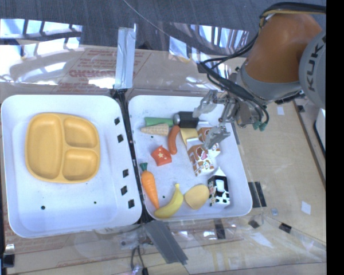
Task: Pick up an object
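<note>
My gripper (211, 121) hangs over the upper right part of the right bin (238, 165), its two fingers spread apart with nothing held between them. Just left of it lie a black cylinder (186, 119), a yellow block (188, 136) and a red sausage (174, 139). Under the lower finger (217, 135) sits a small red-and-white piece (204, 134). Below that lies a patterned carton (202, 160).
The right bin also holds a green piece (159, 121), a cone (155, 130), a red block (161, 155), a carrot (149, 188), a banana (169, 205), a yellow lemon-like fruit (196, 196) and a cow-print carton (219, 191). A yellow divided plate (62, 146) lies in the left bin (23, 211).
</note>
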Action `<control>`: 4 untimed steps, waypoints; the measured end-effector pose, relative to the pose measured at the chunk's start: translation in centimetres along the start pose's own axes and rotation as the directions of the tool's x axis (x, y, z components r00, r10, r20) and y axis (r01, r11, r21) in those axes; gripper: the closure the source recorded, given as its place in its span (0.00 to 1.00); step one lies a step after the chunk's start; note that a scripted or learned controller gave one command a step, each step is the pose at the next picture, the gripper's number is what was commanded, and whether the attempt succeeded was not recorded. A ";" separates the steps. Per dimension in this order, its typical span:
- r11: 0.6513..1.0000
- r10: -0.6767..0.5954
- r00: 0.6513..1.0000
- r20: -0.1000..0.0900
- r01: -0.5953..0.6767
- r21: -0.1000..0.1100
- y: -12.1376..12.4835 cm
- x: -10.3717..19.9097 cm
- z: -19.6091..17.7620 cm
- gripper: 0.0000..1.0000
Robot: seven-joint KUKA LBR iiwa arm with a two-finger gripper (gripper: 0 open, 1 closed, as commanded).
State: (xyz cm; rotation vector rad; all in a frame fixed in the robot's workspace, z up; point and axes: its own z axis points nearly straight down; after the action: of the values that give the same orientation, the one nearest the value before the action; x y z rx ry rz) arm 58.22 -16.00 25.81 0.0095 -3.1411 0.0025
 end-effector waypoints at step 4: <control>0.995 -0.103 0.995 0.003 0.103 -0.002 6.2 4.5 16.6 0.00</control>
State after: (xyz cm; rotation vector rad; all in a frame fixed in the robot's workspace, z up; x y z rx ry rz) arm 53.72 -9.87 9.19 0.1712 -3.1393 -0.0014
